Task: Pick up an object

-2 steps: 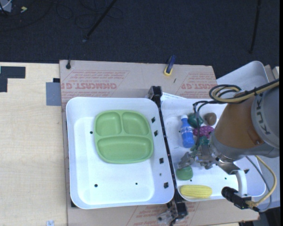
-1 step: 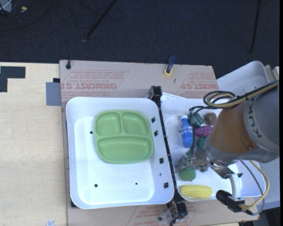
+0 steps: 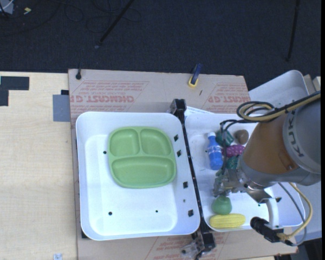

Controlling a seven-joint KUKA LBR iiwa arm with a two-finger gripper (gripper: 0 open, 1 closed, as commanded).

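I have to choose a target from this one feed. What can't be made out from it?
- Pincer: over the right bin, above the green apple; the slant and wrist blur whether it is open or shut.
- Right bin's right half: hidden under the arm.
- Purple item and brown item: partly covered by the arm, too small to name.
- Blue bottle, corn cob, green divided plate: plain enough.

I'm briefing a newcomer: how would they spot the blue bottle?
Look in the right white bin, near its left wall. The blue bottle lies there, above the green ball and yellow corn. It's the one blue item.
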